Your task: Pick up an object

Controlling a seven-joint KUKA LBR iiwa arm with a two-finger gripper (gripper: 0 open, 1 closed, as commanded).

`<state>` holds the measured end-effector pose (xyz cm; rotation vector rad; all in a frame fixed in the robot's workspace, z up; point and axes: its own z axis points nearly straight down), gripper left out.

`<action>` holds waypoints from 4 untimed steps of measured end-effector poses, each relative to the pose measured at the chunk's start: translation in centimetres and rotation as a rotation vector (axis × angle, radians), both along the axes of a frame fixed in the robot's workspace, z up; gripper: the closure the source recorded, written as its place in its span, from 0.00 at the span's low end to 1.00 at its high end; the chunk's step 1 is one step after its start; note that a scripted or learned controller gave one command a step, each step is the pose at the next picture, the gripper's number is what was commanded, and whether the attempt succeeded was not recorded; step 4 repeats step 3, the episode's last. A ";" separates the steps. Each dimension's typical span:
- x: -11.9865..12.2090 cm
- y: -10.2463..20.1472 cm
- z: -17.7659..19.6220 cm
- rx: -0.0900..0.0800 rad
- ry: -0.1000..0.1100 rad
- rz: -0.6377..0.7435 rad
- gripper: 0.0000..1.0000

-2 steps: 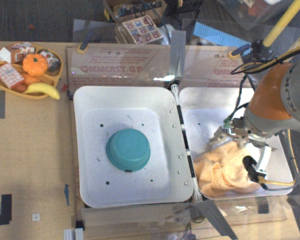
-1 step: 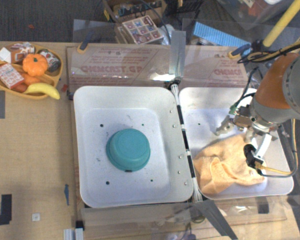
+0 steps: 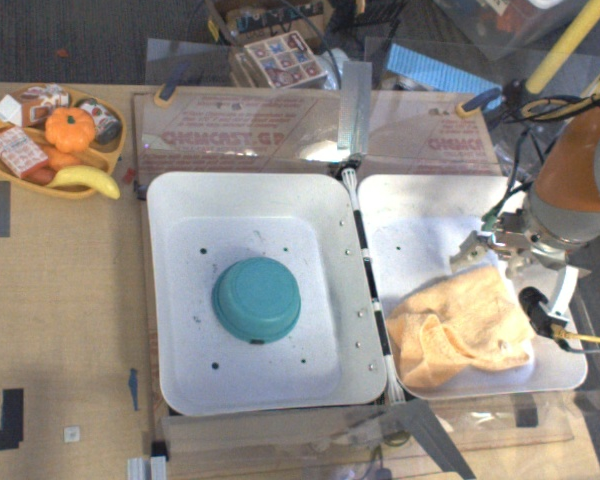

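Hovering at the far edge of the yellow cloth (image 3: 465, 326) in the right bin (image 3: 410, 218), the tool (image 3: 500, 248), whose grip I cannot tell, may catch only a loose fold that slips.

My end effector (image 3: 500, 248) hangs over the right bin (image 3: 420, 218) just above a crumpled yellow cloth (image 3: 460, 328), while a teal bowl (image 3: 257, 299) lies upside down in the left bin (image 3: 180, 218).
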<state>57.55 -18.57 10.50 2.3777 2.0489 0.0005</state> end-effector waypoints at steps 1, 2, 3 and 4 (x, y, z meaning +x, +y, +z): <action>-2.4 3.7 -1.6 -0.002 -0.007 0.287 0.00; -2.3 3.6 -0.5 -0.004 -0.013 0.284 1.00; -1.3 6.0 14.3 0.000 0.000 0.401 1.00; -1.3 6.0 14.3 0.000 0.000 0.401 1.00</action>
